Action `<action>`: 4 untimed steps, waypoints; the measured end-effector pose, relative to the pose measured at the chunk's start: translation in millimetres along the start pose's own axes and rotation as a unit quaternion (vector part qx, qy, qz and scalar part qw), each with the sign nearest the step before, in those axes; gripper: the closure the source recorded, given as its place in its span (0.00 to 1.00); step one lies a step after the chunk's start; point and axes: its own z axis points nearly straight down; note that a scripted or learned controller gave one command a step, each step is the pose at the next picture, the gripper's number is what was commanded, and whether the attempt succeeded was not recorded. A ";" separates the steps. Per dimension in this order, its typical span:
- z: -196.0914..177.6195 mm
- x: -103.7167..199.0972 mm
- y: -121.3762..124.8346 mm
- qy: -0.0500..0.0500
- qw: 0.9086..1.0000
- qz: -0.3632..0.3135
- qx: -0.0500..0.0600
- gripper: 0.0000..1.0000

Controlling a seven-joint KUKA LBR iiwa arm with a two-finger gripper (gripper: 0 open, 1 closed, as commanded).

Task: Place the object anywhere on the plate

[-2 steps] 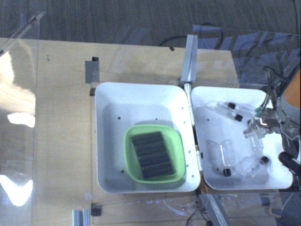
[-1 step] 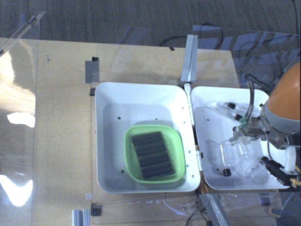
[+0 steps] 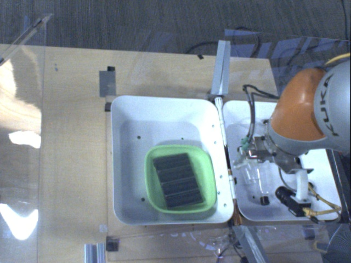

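Two shallow white plastic bins sit side by side on the wooden bench. The left bin (image 3: 126,147) holds a light-green, rounded-square plate (image 3: 151,171) in its lower middle. On that plate lies the dark grey ribbed rectangular object (image 3: 176,180), tilted slightly and resting fully inside the rim. To the right of the plate, over the right bin (image 3: 236,114), hangs the gripper (image 3: 253,175); whether it is apart or together cannot be told.

Dark ridged block (image 3: 177,181) on green plate (image 3: 207,163), left bin (image 3: 123,147), pincer (image 3: 253,181) over right bin (image 3: 236,114)
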 end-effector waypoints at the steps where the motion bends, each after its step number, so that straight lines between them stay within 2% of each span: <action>1: -6.9 28.5 39.1 0.000 0.999 -0.043 -0.001 1.00; 2: 0.4 66.6 26.3 0.000 0.994 -0.111 0.000 1.00; 3: 0.2 66.3 26.4 0.000 0.994 -0.111 0.000 0.00; 4: -1.0 51.1 85.8 -0.001 0.985 -0.172 -0.002 0.00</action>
